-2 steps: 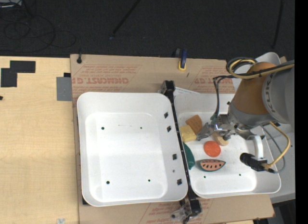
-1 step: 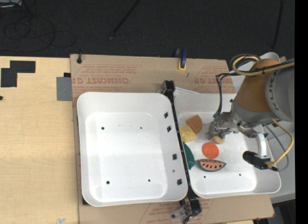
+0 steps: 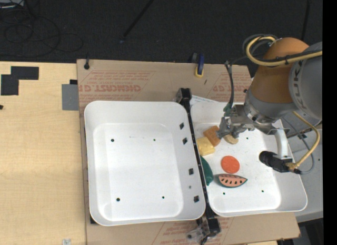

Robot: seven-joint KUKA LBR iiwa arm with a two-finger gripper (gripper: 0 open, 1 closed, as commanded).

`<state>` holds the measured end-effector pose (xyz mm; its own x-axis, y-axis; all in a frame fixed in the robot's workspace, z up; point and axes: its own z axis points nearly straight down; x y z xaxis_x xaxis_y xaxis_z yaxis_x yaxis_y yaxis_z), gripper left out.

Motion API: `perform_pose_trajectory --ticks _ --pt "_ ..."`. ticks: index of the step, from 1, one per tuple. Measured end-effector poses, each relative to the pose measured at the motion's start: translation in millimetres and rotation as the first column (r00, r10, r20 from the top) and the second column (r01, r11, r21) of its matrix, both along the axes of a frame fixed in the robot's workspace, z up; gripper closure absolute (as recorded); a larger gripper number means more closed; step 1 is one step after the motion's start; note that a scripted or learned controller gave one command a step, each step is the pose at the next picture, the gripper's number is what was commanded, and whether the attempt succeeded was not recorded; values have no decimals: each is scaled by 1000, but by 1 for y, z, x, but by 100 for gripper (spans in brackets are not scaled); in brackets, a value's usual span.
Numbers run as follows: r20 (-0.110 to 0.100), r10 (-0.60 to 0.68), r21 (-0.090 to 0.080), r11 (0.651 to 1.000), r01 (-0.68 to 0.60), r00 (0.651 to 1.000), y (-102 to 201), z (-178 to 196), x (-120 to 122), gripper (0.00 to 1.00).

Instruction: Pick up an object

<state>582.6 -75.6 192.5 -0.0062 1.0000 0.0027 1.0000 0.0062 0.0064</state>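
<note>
The right bin (image 3: 274, 199) holds several small items. A brown block (image 3: 211, 134) and a yellow block (image 3: 205, 147) lie near its left wall. An orange-red disc (image 3: 229, 164) sits mid-bin, with a watermelon slice (image 3: 231, 181) in front of it and a dark green piece (image 3: 207, 172) along the divider. A tan round piece (image 3: 231, 139) lies just under my gripper (image 3: 228, 131), which hangs low beside the brown block.
The left bin (image 3: 100, 128) stands beside the right one, with a black clip rail (image 3: 192, 154) between them. A black cylinder with a cable (image 3: 274, 160) juts from the arm over the right bin's right side. Cardboard lies under both bins.
</note>
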Motion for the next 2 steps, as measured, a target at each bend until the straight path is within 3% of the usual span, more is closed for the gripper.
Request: perform_pose_trajectory --ticks 1,2 --pt "-13 -8 -1 1000 8 1000 12 -6 -52 100" --pt "-9 -10 -3 1000 10 1000 -20 41 -101 100"
